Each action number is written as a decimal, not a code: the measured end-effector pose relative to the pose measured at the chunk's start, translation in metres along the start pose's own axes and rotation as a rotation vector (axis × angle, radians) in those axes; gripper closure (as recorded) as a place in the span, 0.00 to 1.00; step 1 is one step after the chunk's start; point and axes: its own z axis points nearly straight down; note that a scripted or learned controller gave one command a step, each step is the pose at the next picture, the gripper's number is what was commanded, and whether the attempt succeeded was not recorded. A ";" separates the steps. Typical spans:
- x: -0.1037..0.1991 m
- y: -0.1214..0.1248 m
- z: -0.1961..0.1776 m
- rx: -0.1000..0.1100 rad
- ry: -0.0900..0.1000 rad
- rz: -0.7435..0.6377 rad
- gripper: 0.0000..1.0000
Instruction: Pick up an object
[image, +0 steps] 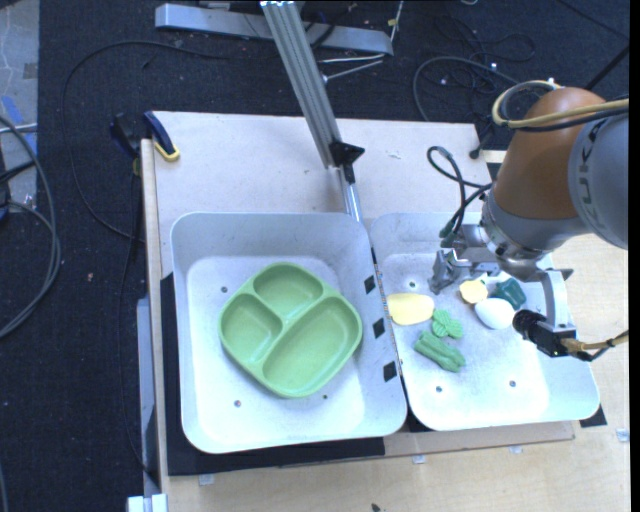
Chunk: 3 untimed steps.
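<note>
A pale wooden bench (250, 160) stands on dark carpet (70, 300) strewn with black cables (90, 200).

2 white bins (200, 300), 1 green plate (290, 328), approx. 6 small toy items (441, 350).

The divided plate (290, 328) is a plain pale green, lying in the white left bin (200, 300). The right bin (520, 395) beside it is white too. In the right bin, the piece nearest the plate is pale yellow (410, 308). Two bright green pieces (441, 340) lie just beyond it. Farther from the plate sit a small yellow piece (472, 292), a white egg-shaped piece (493, 314) and a teal piece (511, 293). The arm (560, 170) is grey with an orange band. The bench (250, 165) is light beige; the floor (70, 300) dark.
</note>
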 end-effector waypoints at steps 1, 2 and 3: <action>0.052 -0.004 -0.001 -0.001 0.000 -0.001 1.00; 0.099 -0.030 -0.007 0.001 0.000 0.000 1.00; 0.157 -0.052 -0.013 0.001 0.000 -0.002 1.00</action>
